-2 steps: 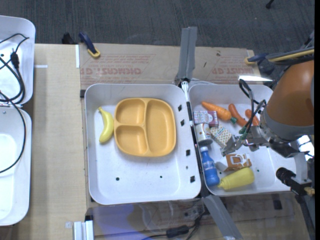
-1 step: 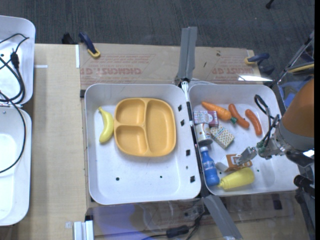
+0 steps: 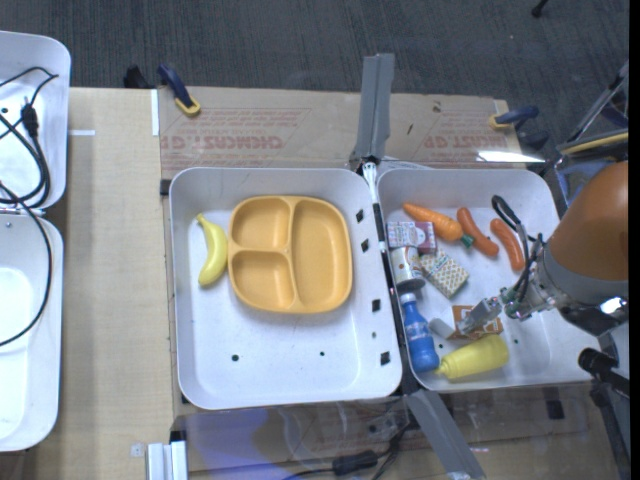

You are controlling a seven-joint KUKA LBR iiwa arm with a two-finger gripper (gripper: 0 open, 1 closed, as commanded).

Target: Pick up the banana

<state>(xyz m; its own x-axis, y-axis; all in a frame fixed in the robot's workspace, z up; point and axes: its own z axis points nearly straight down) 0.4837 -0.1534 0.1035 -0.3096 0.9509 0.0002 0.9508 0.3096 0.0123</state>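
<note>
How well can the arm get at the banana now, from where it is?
Probably yes. The banana lies alone on the left bin's floor, beside the yellow tray, nothing on it. The gripper is over the right bin and must cross the tray.

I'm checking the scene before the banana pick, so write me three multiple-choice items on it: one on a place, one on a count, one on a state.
1. Where does the banana lie?
A. in the left bin, beside the yellow tray
B. in the right bin
C. on the tray

2. How many compartments has the yellow tray?
A. two
B. three
C. five

3. How does the blue bottle rest?
A. upright
B. on its side in the right bin
C. on the tray

Answers: 1 A, the banana sits at the tray's left edge on the left bin floor. 2 B, two ridges divide it into three. 3 B, it lies flat along the right bin left wall.
</note>
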